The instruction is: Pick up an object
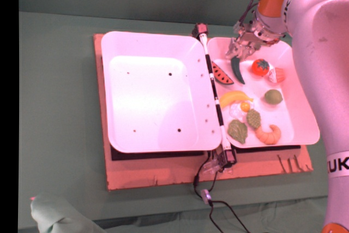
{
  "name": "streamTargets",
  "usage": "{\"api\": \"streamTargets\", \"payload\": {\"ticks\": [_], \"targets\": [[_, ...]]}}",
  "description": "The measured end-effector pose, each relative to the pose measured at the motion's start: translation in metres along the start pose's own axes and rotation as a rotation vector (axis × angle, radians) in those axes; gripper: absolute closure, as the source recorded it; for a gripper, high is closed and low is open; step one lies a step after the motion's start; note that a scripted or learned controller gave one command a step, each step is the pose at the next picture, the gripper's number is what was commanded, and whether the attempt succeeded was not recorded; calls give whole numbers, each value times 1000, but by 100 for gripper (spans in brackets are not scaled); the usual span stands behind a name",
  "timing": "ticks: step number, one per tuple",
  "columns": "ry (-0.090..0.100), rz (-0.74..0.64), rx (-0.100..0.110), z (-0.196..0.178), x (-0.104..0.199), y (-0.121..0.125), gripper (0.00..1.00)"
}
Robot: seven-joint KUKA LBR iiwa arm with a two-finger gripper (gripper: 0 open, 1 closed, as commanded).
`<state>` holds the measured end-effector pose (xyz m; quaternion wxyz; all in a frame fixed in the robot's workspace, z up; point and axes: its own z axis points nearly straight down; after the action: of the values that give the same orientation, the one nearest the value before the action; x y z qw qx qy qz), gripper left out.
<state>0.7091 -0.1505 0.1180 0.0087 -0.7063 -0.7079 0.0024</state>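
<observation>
Gripper (238, 51) at far edge of right bin (305, 117), just above cucumber (238, 70); finger state impossible to tell. "KU" on arm (327, 63).

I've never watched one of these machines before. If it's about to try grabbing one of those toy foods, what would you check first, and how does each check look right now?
1. Gripper over the right bin, where the food lies: ok, it hangs at the far end.
2. A target close under it: ok, the dark green cucumber lies just below, the watermelon slice beside it.
3. Fingers open enough: cannot tell.
4. Nothing already held: cannot tell, the fingertips blur together.
5. Room around the target: ok, though the tomato lies on its other side.
6. The other toys, the banana and croissant, out of the way: ok, they lie at the near end.
</observation>
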Motion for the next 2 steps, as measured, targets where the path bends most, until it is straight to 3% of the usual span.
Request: {"api": "streamTargets", "payload": {"ticks": [1,2], "targets": [[-12,4,-29,-48,1,6,100],[-12,4,-28,-97,1,5,100]]}}
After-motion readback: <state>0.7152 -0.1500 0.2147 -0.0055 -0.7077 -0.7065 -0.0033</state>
